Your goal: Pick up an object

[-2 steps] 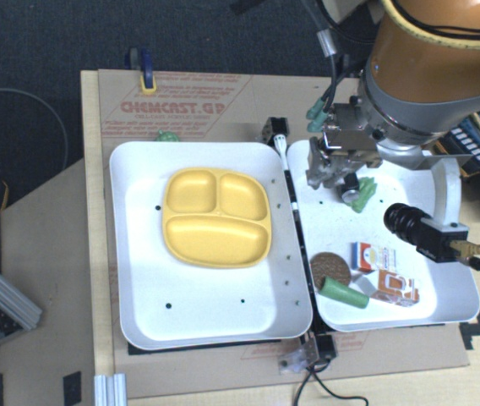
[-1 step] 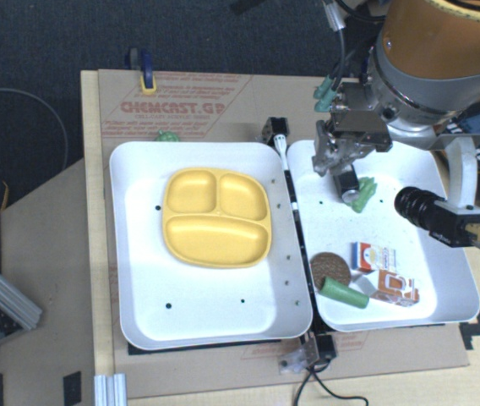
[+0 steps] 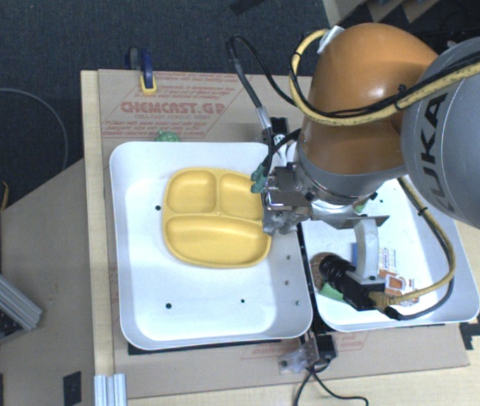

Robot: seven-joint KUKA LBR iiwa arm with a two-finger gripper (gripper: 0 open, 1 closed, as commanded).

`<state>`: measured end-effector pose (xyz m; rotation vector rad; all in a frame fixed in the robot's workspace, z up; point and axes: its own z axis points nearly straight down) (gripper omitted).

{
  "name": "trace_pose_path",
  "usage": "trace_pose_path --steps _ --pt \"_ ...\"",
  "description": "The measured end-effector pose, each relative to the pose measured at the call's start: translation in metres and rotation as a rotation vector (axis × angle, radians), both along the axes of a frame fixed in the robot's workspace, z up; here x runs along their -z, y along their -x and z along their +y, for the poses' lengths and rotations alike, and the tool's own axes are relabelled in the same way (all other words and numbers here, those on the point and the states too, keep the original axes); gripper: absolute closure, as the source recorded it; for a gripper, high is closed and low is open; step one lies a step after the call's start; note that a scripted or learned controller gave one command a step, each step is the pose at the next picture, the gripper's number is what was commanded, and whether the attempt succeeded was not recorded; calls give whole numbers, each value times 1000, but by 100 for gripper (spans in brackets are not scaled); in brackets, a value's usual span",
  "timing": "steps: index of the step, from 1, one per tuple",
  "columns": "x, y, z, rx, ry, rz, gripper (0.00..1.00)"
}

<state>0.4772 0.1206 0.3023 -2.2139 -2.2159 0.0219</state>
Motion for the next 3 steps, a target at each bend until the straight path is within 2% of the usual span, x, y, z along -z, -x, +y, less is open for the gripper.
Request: trace_pose_path --steps 1,2,3 --pt "-101 -3 -29 2 -5 -28 100" --pt "-112 -2 -36 1 -3 -20 100" --pt "-138 -2 -35 0 -4 -21 100"
